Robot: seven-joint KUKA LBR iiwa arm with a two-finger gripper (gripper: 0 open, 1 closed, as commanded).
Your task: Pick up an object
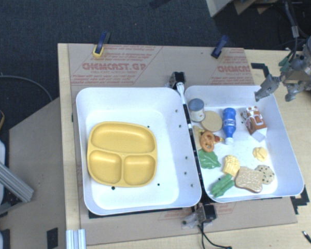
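The right bin (287,154) holds several toy foods: a grey can (196,108), a round tan cookie (211,121), a blue bottle (228,122), a gingerbread house (254,119), a pretzel (207,140), a green lettuce leaf (208,160), corn (230,165), toast (248,179), a chocolate chip cookie (265,174) and a pea pod (222,185). My gripper (276,92) hovers over the bin's far right corner, up and right of the gingerbread house. It is open, with its fingers spread and nothing between them.
The left bin (88,108) holds a yellow divided plate (122,152). Two clamps (99,44) sit on the cardboard's far edge. A small yellow piece (259,152) lies near the right bin's right wall.
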